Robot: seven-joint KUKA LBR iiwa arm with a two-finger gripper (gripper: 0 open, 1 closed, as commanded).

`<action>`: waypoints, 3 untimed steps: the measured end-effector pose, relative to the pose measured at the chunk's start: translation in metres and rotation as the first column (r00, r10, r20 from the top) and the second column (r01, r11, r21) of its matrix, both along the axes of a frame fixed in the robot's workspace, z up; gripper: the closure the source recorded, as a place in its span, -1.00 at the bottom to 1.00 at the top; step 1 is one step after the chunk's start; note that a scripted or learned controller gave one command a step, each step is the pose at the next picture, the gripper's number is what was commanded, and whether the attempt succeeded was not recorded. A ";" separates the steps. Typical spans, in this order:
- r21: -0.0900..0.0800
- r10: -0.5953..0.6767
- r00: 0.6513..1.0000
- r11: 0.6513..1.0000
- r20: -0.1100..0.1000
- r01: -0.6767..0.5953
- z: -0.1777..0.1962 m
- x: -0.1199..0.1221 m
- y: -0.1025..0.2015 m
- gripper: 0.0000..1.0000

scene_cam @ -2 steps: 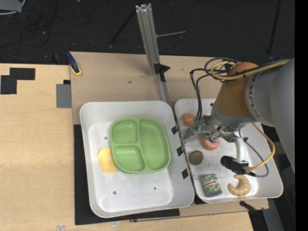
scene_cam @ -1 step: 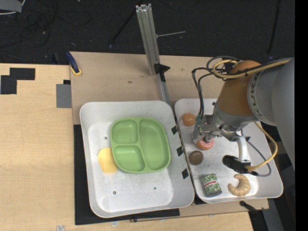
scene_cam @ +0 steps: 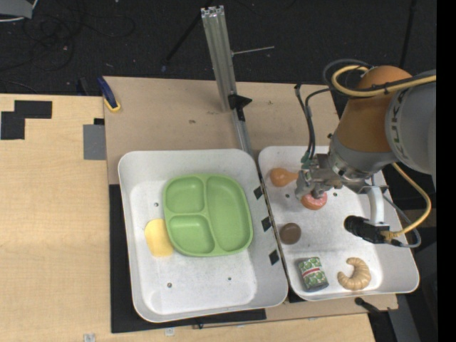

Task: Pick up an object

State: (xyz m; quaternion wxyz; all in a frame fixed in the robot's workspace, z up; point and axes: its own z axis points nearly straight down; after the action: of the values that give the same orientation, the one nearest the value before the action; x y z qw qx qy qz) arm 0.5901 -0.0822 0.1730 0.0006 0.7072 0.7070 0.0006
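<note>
Single fixed cam above the counter [scene_cam: 57,191], angled down, mid range. Both white bins [scene_cam: 135,169] fit in frame side by side; arm [scene_cam: 385,120] enters from frame right, dark floor along the top.

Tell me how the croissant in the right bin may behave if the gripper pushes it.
The croissant looks like a curved, stiff toy, so it would probably slide or pivot rather than roll. It lies close to the right bin's wall, so a push could pin it there.
</note>
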 end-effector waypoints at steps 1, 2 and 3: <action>0.000 0.000 1.000 1.000 -0.001 0.000 0.030 0.000 -0.001 1.00; 0.002 0.004 1.000 1.000 -0.002 -0.004 0.044 0.004 0.049 1.00; 0.002 0.005 1.000 1.000 -0.003 -0.005 0.054 0.004 0.102 1.00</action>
State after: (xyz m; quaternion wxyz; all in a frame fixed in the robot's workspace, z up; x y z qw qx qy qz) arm 0.5945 0.0203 0.2266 -0.0011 0.7054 0.7088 0.0001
